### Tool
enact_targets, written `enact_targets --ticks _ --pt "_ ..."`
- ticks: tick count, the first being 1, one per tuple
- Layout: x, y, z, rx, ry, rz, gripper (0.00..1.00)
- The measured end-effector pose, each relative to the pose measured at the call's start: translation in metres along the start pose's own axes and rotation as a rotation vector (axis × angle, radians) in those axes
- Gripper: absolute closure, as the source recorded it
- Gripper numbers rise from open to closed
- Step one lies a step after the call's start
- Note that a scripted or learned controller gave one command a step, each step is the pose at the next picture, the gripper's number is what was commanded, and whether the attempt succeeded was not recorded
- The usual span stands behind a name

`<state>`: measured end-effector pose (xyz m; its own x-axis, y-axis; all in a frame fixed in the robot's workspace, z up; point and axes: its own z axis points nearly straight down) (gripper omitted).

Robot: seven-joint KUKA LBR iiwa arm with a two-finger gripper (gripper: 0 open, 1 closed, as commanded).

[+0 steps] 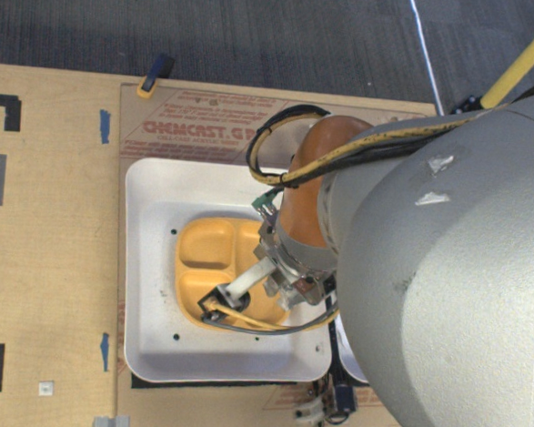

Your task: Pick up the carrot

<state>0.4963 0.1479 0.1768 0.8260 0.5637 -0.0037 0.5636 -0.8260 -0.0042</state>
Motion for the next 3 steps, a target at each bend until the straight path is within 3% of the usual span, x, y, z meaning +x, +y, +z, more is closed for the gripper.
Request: enact_targets --ticks 1,2,3 --pt "-0.021 -0.001 -0.005 0.000 0.001 0.094 1.00" --pt "-0.032 0.016 -0.028 -0.003 0.005 0.219 1.00" --pt "-0.017 0.001 -0.012 0.000 0.000 -0.017 1.00"
